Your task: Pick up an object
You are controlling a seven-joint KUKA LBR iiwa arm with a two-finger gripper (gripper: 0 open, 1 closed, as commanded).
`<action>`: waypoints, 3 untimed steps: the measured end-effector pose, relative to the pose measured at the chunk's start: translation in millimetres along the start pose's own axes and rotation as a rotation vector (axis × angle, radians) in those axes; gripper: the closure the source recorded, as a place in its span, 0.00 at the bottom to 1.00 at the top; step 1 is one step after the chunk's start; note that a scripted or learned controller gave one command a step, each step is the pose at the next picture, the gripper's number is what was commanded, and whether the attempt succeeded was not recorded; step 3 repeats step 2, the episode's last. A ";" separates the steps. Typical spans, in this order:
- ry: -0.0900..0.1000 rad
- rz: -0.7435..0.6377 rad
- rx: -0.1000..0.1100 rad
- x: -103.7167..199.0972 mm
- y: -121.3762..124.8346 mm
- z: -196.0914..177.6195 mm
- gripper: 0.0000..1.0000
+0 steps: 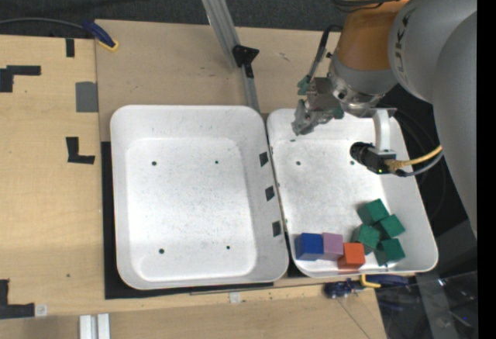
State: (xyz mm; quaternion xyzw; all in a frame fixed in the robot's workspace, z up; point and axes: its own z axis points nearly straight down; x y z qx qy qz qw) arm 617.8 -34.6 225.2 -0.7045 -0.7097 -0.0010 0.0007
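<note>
Camera view looks down on a cluster of small blocks gathered in the near corner of the right bin (325, 167): a blue block (309, 244) lies against the bin's near wall, a pale purple block (332, 243) touches it on its right, and an orange block (353, 254) sits just beside the purple one. Past these, toward the bin's outer side, four green blocks (380, 230) are bunched together, touching one another, the nearest of them right beside the orange block. None of these blocks is lifted; all rest on the bin floor.

The end effector (304, 125) hangs over the far corner of the same bin, close to the wall that divides the two bins and well apart from the blocks. Nothing shows between its fingers; whether they are parted or closed cannot be told at this angle. Above it rise the orange band (372, 23) and the broad grey body of the arm (446, 58), entering from the right, with a dark cable looped over the top.

The left bin (190, 194) lies alongside, touching the right bin along their shared edge. Both stand on a wooden tabletop (46, 198) marked with black tape pieces. A slanted metal rail (221, 8) runs down to the bins' far edge
</note>
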 end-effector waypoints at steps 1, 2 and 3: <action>0.000 -0.001 0.001 62.3 -2.1 -5.2 1.00; -0.001 0.001 0.003 113.8 -5.6 -0.7 1.00; -0.001 0.001 0.003 113.8 -5.6 -0.7 1.00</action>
